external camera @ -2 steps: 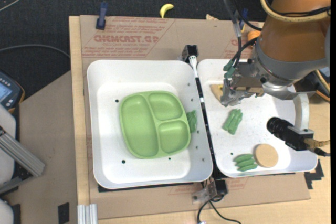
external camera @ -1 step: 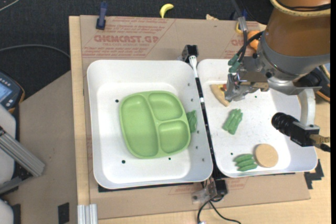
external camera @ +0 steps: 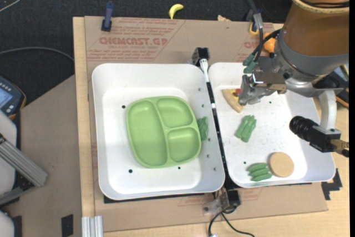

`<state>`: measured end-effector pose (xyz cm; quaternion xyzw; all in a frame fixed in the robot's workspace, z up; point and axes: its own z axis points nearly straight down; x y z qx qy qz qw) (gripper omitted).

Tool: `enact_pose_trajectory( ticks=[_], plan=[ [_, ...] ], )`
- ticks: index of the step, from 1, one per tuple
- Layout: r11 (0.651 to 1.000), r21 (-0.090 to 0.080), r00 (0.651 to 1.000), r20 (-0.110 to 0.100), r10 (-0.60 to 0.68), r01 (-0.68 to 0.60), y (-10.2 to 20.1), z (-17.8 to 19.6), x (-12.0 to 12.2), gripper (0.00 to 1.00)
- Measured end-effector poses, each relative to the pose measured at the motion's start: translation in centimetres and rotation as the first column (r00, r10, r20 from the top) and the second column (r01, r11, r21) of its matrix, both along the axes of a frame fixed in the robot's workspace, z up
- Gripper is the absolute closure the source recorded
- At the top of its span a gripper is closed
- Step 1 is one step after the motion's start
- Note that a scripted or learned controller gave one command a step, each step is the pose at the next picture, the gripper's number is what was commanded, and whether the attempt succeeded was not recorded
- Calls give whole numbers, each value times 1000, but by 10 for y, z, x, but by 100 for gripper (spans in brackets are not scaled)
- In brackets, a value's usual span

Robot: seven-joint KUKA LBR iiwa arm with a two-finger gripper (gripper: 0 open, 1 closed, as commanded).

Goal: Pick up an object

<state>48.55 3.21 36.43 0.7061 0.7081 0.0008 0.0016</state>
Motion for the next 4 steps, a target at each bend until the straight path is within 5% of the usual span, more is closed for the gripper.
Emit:
enact_pose_trajectory(
  ticks=[1,2,3,4],
  plan=[
    [1000,3,1000,7,1,-1,21,79,-6,100],
    [1000,-1,1000,-18,-5,5,17,-53,-4,100],
    [1000,3,1000,5,1,-1,42,17,-6,100],
    [1000,1,1000,0,-1,1,40,24,-5,100]
  ],
)
